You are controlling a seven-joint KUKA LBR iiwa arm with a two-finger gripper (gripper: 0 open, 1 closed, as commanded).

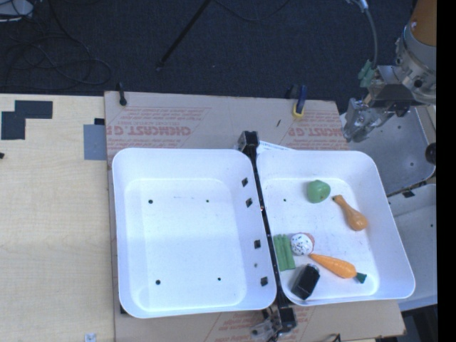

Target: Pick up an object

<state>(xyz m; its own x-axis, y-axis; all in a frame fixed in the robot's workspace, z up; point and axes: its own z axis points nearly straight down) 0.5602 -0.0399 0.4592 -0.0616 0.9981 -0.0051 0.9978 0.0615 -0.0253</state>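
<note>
Grey gripper [354, 128] beyond right bin [385, 191], fingers blurred, arm cropped

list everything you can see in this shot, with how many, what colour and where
white bins: 2, white, side by side on the bench
green round object: 1, green, right bin, far part
orange gourd-shaped toy: 1, orange-tan, right bin, right of the green round object
white speckled ball: 1, white with dark specks, right bin, near the divider
green flat block: 1, green, right bin, left of the ball
toy carrot: 1, orange with a green end, right bin, near part
black object: 1, black, right bin, near left corner
clamp: 1, yellow and blue, far edge of the cardboard sheet
gripper: 1, grey metal, above the right bin's far right corner
</note>
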